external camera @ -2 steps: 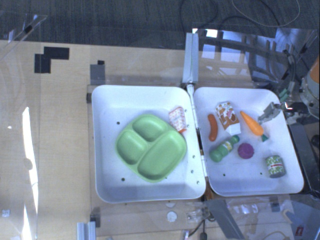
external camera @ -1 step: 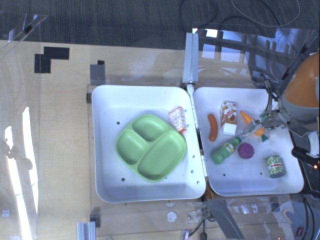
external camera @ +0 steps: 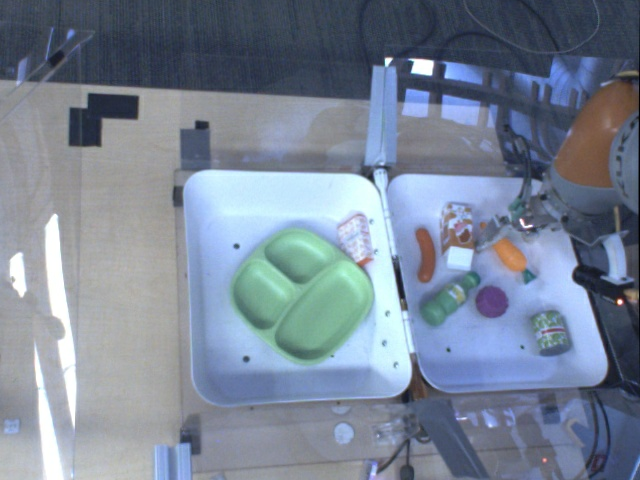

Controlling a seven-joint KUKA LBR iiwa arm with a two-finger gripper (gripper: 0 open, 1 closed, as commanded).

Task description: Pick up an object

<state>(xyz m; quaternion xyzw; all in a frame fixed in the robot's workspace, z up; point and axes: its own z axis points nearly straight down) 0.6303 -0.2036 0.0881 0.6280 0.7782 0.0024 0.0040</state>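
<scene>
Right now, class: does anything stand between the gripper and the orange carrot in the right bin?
Nothing visible does. The gripper sits just above-left of the carrot, with bare bin floor between them.

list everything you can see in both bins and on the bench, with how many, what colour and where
Divided plate: one, green, middle of left bin.
Snack packet: one, red and white, left bin, by the plate's upper right.
Sausage: one, red, right bin.
Carton: one, orange and white.
Block: one, white.
Bottle: one, green.
Carrot: one, orange.
Ball: one, purple.
Can: one, green-patterned.
Arm: one, grey and orange, right edge.
Gripper: one, above the right bin's upper part.
</scene>
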